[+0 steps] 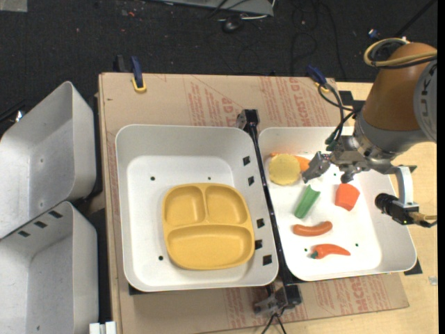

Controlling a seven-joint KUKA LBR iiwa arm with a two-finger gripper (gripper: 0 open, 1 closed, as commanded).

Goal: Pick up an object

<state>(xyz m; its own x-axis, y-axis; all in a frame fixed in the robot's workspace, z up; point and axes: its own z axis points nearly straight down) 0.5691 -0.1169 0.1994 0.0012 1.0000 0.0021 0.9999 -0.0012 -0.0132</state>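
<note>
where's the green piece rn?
Camera view: the green piece lies in the right bin, near its middle, just below the yellow round piece, left of the orange block and above the sausage.

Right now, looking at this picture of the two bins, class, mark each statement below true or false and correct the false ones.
1. The yellow tray lies in the left bin. True.
2. The green block lies in the left bin. False: it is in the right bin.
3. The gripper hangs over the right bin. True.
4. The sausage sits on the yellow tray. False: it lies on the right bin's floor.
5. The chili pepper lies nearer the front edge than the sausage. True.
</note>
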